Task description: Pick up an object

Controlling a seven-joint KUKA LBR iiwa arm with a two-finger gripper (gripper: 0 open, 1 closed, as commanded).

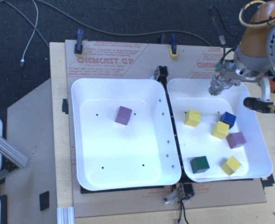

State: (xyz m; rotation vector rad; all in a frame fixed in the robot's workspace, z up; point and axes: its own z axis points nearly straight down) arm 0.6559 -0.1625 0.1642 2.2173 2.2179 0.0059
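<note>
The worktop (60, 125) carried two white bins side by side, clamped boards behind them, likely to keep the layout fixed. The left bin (81, 139) held a lone purple cube (123, 115). The right bin (263, 157) held six candidates, scattered apart so each could be taken singly: three yellow cubes (192, 118), one blue (228, 119), one purple, one green (199, 164). The arm (258, 36) reached in from the right, wrist tilted down, its pincer (217, 86) poised above the right bin's far edge, grasping nothing; whether released or clenched, I could not tell.
</note>
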